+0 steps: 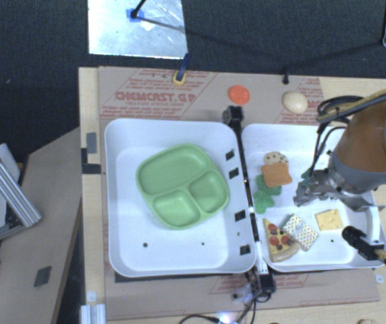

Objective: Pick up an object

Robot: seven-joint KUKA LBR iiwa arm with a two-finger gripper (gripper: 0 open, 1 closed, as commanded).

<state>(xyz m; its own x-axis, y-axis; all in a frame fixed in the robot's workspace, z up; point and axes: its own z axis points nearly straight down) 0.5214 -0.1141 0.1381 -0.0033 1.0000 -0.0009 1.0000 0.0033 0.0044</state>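
One arm (372,147) bent over rt bin (328,263), tool (308,193) grip state unclear.

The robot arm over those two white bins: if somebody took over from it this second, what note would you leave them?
Gripper: low over the right bin, among the toy food; whether it is open or shut cannot be made out, and nothing visibly held.
Right bin: cookie, orange toast-like piece, green leafy piece, pizza slice, checkered piece, yellow cheese square.
Left bin: green divided plate.
Beyond the bins, on the bench: orange disc, pale egg-like item.
Done: no pick confirmed.
Left: grasp one object and lift it.
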